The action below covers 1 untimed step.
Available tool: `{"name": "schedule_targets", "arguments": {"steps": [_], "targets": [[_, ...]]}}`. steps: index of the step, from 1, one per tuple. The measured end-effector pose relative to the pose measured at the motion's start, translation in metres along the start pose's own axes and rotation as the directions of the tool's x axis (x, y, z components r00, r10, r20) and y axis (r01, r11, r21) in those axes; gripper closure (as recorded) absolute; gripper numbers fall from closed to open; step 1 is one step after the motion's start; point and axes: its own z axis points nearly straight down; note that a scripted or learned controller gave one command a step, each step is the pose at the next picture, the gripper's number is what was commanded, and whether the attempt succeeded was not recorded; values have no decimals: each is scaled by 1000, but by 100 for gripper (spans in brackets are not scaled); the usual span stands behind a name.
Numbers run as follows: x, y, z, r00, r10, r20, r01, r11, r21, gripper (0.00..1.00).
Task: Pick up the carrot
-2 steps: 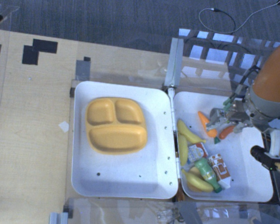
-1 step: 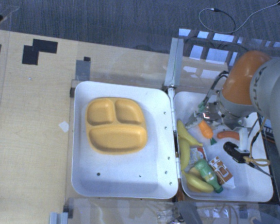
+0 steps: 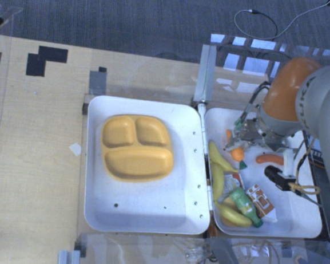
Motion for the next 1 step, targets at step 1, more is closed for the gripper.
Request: {"name": "schedule_targets", "arguments": {"steps": [1], "targets": [[41, 23, -132, 985, 172, 1, -172, 985, -1, 100]]}}
